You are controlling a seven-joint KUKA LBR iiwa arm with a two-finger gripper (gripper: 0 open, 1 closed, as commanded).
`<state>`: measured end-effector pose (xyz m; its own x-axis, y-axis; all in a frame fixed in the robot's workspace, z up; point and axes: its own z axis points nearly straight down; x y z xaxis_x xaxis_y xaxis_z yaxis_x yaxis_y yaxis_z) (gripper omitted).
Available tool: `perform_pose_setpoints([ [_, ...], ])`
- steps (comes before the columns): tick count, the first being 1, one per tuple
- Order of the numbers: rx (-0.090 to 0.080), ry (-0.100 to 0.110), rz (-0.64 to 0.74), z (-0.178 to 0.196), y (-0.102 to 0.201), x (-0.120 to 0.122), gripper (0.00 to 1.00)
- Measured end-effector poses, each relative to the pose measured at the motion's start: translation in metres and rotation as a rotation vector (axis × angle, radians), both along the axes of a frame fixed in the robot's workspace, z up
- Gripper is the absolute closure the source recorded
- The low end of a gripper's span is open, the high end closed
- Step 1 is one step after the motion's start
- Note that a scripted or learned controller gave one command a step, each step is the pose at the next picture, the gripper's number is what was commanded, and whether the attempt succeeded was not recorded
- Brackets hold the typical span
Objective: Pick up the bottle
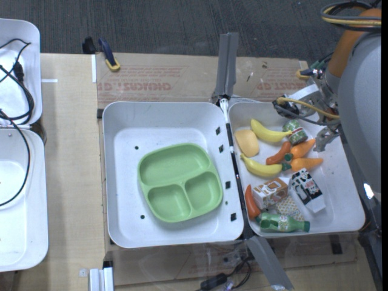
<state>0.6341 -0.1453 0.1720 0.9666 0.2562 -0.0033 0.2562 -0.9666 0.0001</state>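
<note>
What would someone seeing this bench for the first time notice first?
Probably the pale green divided tray, lying alone in the left bin. Next, the crowded right bin: two yellow bananas, orange carrots, small cartons and, lying on its side near the front edge, the green bottle. The grey arm with its orange band looms over that bin's far right corner.

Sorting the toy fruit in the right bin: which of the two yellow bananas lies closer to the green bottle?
The lower yellow banana, lying beside the orange carrots. It sits nearer the green bottle at the bin's front edge; the other yellow banana lies farther back, toward the gripper end.
</note>
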Motion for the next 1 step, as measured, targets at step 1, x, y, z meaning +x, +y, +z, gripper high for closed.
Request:
perform_pose_setpoints([
  [1,0.002,0.002,0.267,-0.0084,0.0039,-0.0275,0.00],
])
